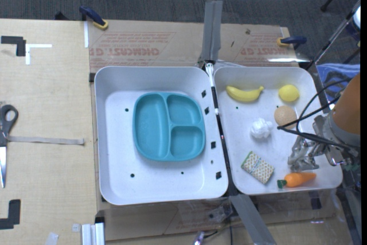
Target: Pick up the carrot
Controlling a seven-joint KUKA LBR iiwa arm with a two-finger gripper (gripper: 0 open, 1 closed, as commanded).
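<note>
We see two white bins side by side: the left bin [109, 140] holds a teal divided plate [169, 125], the right bin [241, 123] a banana [244, 93], a lemon [289, 93] and more. The gripper [303, 159] hangs just above the carrot [298, 179] at the right bin's front edge; we cannot tell whether it is parted or closed

Fixed above the bench, looking down at a slant from some way off. Takes in both white bins side by side, the left bin [109, 140] toward 9 o'clock, the right bin [241, 123] toward 3 o'clock, where the arm [347, 112] enters.
</note>
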